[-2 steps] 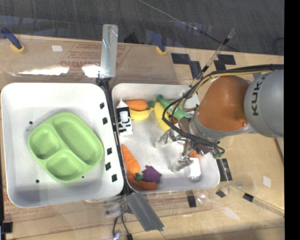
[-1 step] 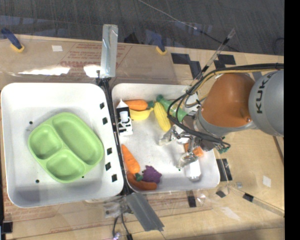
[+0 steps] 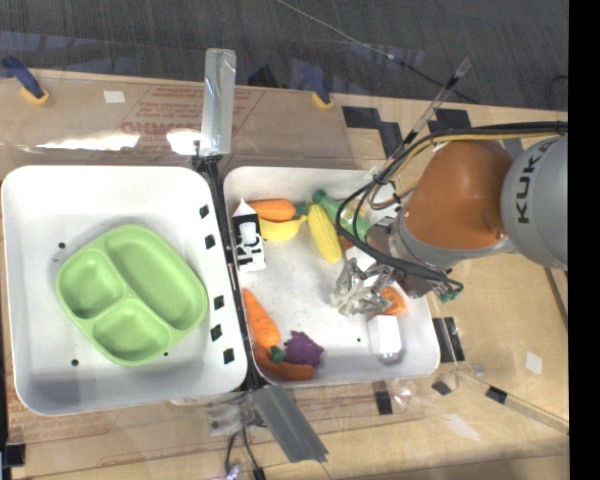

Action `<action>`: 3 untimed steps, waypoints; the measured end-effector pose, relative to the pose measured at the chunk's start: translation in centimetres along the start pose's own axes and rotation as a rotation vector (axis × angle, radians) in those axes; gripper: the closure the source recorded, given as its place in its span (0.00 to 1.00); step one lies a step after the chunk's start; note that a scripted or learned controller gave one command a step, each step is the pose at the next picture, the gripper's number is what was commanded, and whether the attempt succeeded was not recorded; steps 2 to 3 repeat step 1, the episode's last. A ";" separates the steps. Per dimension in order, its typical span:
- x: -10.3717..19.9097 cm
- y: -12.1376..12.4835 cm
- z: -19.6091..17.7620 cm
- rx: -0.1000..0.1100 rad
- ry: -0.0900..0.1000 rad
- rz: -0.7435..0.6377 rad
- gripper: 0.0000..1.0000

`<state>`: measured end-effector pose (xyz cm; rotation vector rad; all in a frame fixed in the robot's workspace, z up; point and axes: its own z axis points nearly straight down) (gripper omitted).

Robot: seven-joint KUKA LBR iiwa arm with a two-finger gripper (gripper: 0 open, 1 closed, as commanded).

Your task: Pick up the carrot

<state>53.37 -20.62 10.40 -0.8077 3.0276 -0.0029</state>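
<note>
Gripper hangs low in the right bin, with something orange just beside it; whether its jaws are parted cannot be told. Carrot lies at the bin's left wall, well apart, pickup not yet made.

Single fixed camera, overhead at a slant, both bins framed, moderately near perhaps

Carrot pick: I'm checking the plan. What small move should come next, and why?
Probably shift the gripper left, toward the carrot: it sits over the right half of the right bin, while the carrot lies apart, along the left wall.
</note>
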 end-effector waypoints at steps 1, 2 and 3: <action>-5.0 -3.3 -8.8 0.004 0.000 0.086 1.00; -5.0 -3.3 -8.8 0.004 0.000 0.086 1.00; -5.0 -3.3 -8.8 0.004 0.000 0.086 1.00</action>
